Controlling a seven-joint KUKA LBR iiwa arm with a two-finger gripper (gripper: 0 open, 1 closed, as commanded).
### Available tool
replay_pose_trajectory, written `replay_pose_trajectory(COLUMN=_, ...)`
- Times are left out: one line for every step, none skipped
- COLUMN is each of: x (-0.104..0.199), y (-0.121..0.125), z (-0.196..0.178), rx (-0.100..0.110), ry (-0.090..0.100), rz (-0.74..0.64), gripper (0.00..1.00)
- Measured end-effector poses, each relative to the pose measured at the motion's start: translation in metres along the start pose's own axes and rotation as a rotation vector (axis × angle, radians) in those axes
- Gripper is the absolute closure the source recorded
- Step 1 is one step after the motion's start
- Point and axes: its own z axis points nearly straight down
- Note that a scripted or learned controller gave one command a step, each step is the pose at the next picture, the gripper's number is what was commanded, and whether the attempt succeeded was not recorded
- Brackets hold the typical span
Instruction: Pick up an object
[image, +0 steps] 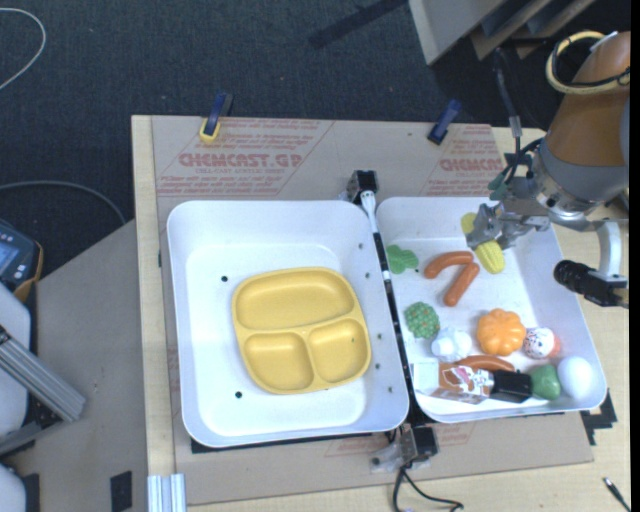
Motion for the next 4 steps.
replay_pose_trajectory(x=0.049, y=0.009, z=-0.009, rx=-0.004, ry=-0.001, rz=0.000, gripper=1.00)
replay_pose_trajectory(x=0.073, y=0.028, z=0.002, rx=-0.004, ry=-0.002, rz=0.002, gripper=1.00)
replay_pose_trajectory(x=0.087, y=0.021, z=-0.009, rx=-0.003, ry=-0.001, rz=0.003, gripper=1.00)
replay_pose_trajectory(x=0.078, y=0.028, z=0.006, rx=0.001, ry=-0.002, rz=0.007, gripper=1.00)
